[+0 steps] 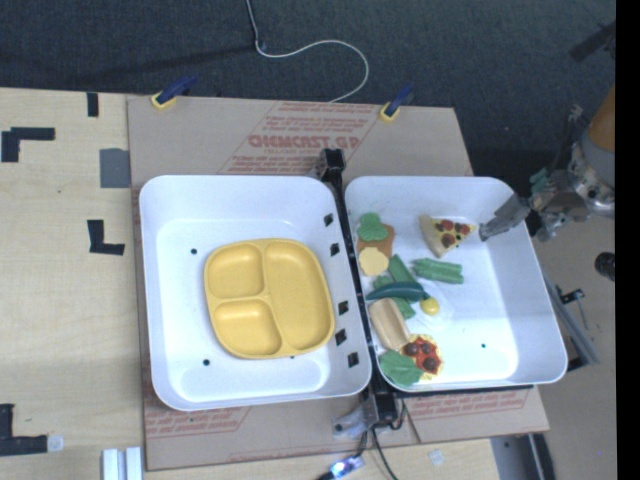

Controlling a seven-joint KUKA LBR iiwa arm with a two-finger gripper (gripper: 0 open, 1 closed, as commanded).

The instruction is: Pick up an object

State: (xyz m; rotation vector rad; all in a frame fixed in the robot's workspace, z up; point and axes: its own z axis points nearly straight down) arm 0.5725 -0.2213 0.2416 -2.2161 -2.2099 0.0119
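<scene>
toy food (405, 356) is crowding the right bin's (520, 363) left wall; your gripper (497, 226) is hovering at its far-right rim, finger state indiscernible. aim for the isolated pizza slice (445, 234).

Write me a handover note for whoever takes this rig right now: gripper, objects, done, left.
Gripper: at the right bin's upper right rim, above the bin, nothing seen between its fingers.
Objects: all toy food lies in the right bin. Pizza slice sits nearest the gripper; green bean below it; a cluster along the left wall includes a small yellow ball and a second pizza slice.
Left bin: holds a yellow divided plate.
Done: nothing picked.
Left: descend, grasp one object, lift. The near pizza slice looks easiest.
</scene>
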